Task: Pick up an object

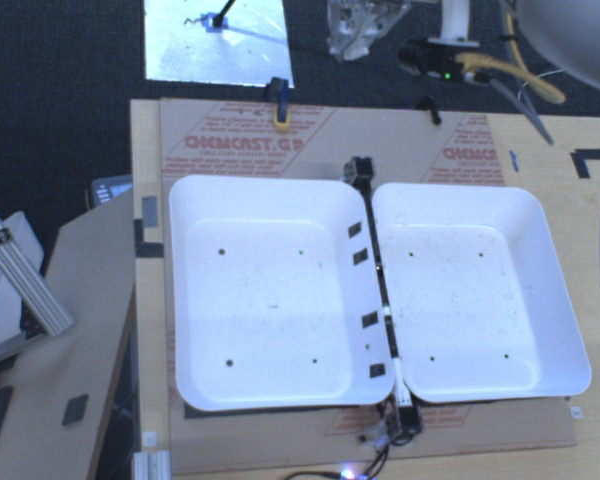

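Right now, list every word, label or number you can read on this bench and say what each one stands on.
"CHEMCAST GP", red print on the brown sheet under the bins, at its upper left.
The same red print repeats at the sheet's upper right, partly readable.
Smaller red lines beneath both: too blurred to read.

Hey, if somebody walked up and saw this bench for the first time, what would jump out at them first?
Two big white bins side by side take up the bench: the left bin and the right bin, joined along a clipped seam in the middle. The gripper hangs at the top of the view, beyond the bench's far edge and above the dark floor. Behind the bins lies a board printed CHEMCAST GP.
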Controlling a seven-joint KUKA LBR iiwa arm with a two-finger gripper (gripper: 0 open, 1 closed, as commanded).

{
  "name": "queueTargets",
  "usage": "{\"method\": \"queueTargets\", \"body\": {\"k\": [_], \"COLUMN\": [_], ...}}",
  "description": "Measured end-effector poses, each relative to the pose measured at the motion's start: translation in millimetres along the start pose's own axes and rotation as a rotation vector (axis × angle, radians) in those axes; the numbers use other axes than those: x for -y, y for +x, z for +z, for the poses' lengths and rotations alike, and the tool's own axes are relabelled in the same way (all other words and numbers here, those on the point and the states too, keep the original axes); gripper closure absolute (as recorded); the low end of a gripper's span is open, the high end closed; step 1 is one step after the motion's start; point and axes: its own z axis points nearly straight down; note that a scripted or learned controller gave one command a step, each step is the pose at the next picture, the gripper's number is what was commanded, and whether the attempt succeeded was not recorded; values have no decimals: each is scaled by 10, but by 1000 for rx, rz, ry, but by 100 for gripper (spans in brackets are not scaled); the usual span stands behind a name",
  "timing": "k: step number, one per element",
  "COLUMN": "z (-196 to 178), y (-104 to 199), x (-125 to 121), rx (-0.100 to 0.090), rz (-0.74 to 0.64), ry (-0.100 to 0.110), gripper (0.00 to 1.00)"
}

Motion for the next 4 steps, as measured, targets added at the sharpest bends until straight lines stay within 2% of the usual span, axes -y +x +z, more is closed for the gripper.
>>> {"method": "queueTargets", "body": {"k": [1,2,3,4], "z": [1540,-31,833,-356], "y": [816,772,470,545], "x": [60,2,20,0], "rx": [5,-1,7,0], "rz": [-4,1,8,1], "ry": [35,3,27,6], "gripper": [100,100,100,100]}}
